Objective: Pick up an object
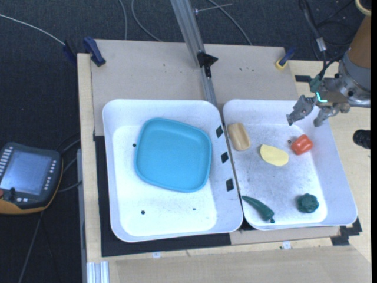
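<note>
Red toy tomato (pixel 301 144) sits in right bin (pixel 339 175) just below gripper (pixel 310 115), whose fingers are spread with nothing between; likely light, smooth, rounded plastic, so pinch across its middle.

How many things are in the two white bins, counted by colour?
Blue: 1, the plate in the left bin
Tan: 1, the bread piece
Yellow: 1, the yellow piece
Red-orange: 1, the red item
Green: 2, the long pepper and the round green item
Total: 6, with 5 in the right bin
</note>
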### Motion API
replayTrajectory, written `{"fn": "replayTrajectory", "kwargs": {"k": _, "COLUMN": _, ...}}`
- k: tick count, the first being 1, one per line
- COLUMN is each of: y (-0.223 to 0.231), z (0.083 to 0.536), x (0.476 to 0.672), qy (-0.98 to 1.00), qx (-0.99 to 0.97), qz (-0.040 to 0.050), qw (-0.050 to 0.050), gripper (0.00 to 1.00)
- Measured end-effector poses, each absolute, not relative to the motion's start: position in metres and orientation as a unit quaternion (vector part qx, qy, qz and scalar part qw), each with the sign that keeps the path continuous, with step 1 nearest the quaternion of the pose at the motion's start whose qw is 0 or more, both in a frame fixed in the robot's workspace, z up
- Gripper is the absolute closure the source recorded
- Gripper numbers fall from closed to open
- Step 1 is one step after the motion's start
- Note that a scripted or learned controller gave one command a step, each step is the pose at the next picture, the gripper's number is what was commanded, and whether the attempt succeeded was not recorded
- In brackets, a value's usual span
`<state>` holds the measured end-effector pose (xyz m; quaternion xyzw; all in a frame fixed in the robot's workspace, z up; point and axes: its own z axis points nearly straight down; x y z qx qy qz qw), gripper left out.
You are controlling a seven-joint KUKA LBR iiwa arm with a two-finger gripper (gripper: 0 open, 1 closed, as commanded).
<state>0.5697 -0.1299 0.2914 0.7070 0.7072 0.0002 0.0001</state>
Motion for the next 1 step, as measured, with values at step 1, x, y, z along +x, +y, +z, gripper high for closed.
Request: {"fn": "replayTrajectory", "kwargs": {"k": 1, "y": -0.1299, "z": 0.2913, "x": 0.5697, "qy": 0.707, "qx": 0.707, "qz": 0.0002, "qw": 0.000, "gripper": 0.00}}
